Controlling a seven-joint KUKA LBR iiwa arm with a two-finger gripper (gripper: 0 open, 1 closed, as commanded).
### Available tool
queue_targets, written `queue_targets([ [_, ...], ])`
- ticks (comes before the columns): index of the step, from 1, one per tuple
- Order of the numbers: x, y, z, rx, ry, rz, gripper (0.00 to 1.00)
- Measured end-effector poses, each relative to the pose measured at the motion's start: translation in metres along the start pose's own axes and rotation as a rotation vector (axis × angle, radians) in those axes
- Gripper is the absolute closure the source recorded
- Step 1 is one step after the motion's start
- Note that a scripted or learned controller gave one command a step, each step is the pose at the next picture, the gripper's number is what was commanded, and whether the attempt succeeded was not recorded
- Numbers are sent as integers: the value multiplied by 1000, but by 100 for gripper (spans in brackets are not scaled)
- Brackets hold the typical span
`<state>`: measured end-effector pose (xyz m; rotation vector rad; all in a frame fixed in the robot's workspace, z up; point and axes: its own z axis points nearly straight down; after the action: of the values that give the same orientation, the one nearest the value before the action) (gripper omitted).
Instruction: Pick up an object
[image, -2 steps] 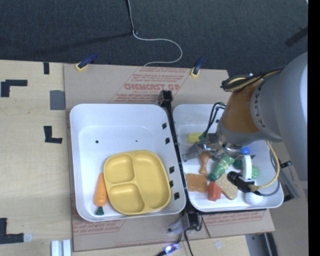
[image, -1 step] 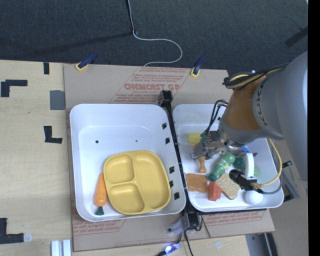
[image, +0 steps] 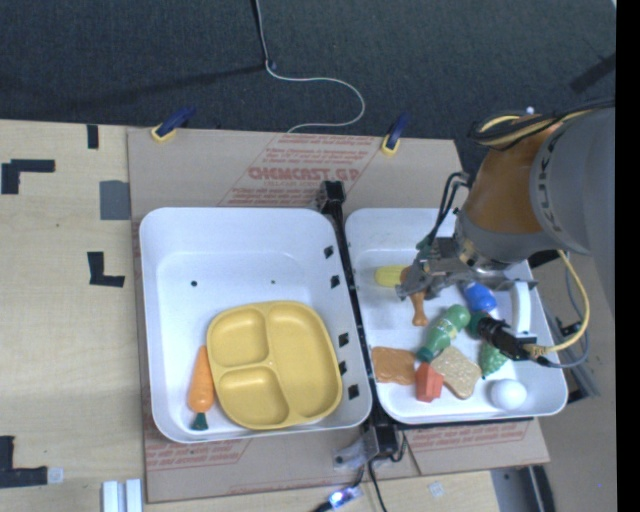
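In the camera view, the two-finger gripper (image: 418, 292) is seen low in the right white bin (image: 392, 232), just beside a small yellow rounded object (image: 389, 276). Its opening cannot be told. The approach seems underway; closing squarely is called for next.

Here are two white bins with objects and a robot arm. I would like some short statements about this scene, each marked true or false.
1. The yellow divided plate lies in the left bin. True.
2. The toy carrot lies on the plate. False: it lies beside it, on the bin floor.
3. The gripper is over the right bin. True.
4. The white ball is in the left bin. False: it is in the right bin.
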<state>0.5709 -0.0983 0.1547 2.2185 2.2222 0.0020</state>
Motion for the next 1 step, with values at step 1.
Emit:
queue_targets([
  [1, -1, -1, -41, 2, 0, 0, 100],
])
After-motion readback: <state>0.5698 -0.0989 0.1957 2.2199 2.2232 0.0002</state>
